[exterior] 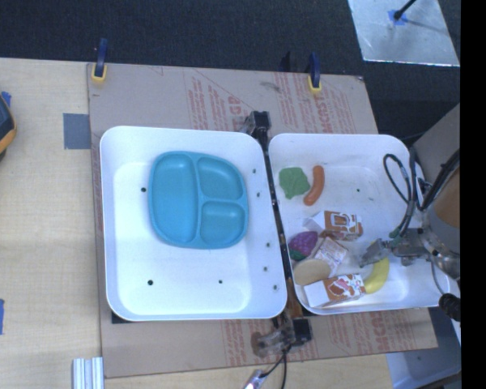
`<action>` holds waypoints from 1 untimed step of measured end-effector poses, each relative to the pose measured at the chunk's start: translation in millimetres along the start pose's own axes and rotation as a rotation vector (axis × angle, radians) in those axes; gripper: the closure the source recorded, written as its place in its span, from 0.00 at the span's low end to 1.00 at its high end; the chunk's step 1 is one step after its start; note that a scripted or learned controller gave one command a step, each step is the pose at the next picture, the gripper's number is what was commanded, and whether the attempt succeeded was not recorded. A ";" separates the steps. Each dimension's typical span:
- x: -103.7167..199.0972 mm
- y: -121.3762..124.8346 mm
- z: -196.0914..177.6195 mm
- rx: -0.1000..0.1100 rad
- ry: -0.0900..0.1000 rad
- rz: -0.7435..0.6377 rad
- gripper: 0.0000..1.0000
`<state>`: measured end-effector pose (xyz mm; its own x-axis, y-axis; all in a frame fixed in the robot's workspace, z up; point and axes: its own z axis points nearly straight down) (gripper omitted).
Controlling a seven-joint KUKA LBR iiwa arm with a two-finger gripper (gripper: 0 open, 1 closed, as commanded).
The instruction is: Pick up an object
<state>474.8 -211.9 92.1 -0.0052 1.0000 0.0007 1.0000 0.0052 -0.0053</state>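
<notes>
camera view first: your jaws [378, 252] sit low in the right bin [348, 146], at its right side, with the arm coming in over the right rim. the nearest thing is the banana [377, 277], lying just on the near side of the jaws and about touching them. its long axis runs on a slant, from near-left up to far-right, so it points roughly at the wrist.

jaws state: you can't call it from here. the finger ends are a dark grey blur against cables and bin wall, and nothing is clearly seen between them. treat the banana as not held.

other candidates, all left of the jaws in the same bin:
- snack packet [344, 286] touching the banana's left end, at the near rim
- second packet [341, 224] a little farther back
- tan round piece [311, 271] and purple grapes [303, 241] near the bin's left wall
- green vegetable [293, 181] and sausage [314, 185] at the far left, well apart from the jaws

left bin [186, 298] holds the blue divided plate [198, 199], far out of reach of this move.

my read: the banana is the pick. you'd want the jaws shifted slightly nearward and closing across its short axis; the packet pressed against it could get dragged along.
</notes>
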 end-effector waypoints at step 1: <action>-1.2 0.4 -10.7 0.000 -0.002 -0.003 1.00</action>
<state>475.2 -213.0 102.8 -0.0082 1.0000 -0.0010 1.0000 0.0082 -0.0048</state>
